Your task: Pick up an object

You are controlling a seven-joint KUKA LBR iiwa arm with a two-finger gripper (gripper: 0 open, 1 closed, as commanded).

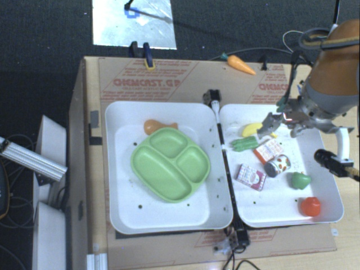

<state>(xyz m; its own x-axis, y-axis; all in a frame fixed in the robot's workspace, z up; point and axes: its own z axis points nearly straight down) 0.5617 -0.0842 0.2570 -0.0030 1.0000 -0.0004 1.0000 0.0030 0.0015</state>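
Note:
The right bin [332,210] holds several small items: a yellow lemon-like piece [250,130], a green pod-shaped toy [244,144], a red and white carton [269,149], a small can [278,165], a pink packet [250,176], a green pepper [300,180] and a red tomato [310,206]. My gripper [270,122] hangs over the bin's back part, just right of the yellow piece and above the carton. Nothing visible is held in it.
The left bin [121,207] carries a green divided plate [170,163] with an orange toy [154,126] behind it. An orange carrot [241,64] lies on the bench behind the bins. A black fixture [332,161] juts in over the right bin's right wall.

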